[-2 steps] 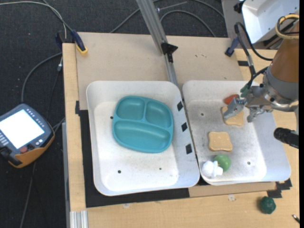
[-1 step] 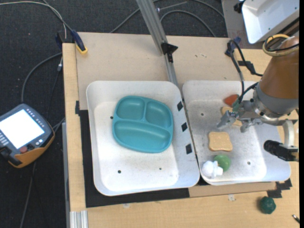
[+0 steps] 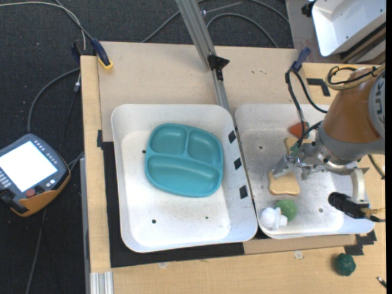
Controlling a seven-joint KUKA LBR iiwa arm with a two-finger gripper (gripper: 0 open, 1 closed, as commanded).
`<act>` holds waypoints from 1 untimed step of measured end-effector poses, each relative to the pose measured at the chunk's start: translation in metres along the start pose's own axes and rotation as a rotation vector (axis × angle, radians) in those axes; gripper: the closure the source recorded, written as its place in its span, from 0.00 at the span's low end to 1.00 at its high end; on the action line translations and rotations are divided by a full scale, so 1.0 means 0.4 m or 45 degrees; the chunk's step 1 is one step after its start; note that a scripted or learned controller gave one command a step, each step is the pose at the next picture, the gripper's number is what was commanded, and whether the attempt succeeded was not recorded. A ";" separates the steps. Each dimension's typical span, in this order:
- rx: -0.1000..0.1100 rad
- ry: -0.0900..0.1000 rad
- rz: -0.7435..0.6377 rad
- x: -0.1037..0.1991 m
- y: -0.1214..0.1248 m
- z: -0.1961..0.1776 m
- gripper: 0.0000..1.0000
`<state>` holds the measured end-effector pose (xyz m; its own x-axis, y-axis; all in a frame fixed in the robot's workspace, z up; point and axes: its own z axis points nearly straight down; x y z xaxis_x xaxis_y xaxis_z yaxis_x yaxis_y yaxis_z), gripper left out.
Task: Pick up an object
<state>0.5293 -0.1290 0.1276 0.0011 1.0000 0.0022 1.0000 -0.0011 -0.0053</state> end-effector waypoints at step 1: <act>-0.012 -0.003 -0.002 0.001 0.006 0.104 0.00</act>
<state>0.5315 -0.1285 0.0858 -0.0003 1.0000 0.0002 1.0000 0.0003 0.0043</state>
